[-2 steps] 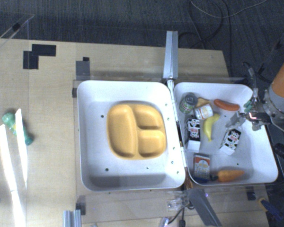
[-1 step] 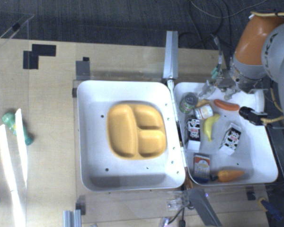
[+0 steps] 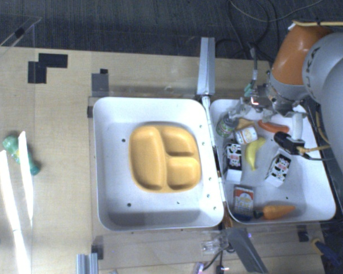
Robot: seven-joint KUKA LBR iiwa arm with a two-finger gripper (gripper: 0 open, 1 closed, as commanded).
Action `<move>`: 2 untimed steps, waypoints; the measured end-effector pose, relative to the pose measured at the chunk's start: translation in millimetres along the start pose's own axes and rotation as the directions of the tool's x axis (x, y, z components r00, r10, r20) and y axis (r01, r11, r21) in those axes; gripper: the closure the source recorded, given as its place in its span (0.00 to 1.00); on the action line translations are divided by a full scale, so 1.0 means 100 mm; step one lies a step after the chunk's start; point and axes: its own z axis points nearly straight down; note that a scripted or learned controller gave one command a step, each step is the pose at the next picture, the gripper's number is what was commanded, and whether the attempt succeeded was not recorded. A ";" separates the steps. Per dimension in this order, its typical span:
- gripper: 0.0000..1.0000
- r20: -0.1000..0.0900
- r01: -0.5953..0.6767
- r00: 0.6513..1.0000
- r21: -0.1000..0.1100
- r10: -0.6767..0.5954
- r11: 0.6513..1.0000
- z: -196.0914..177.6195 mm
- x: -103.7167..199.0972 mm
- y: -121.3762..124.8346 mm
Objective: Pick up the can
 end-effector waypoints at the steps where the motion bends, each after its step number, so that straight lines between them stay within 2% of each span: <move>1: 0.00 -0.002 -0.221 0.975 0.003 0.221 0.975 0.06 0.04 0.00; 2: 0.00 -0.002 -0.322 0.947 -0.004 0.322 0.947 0.07 0.04 0.01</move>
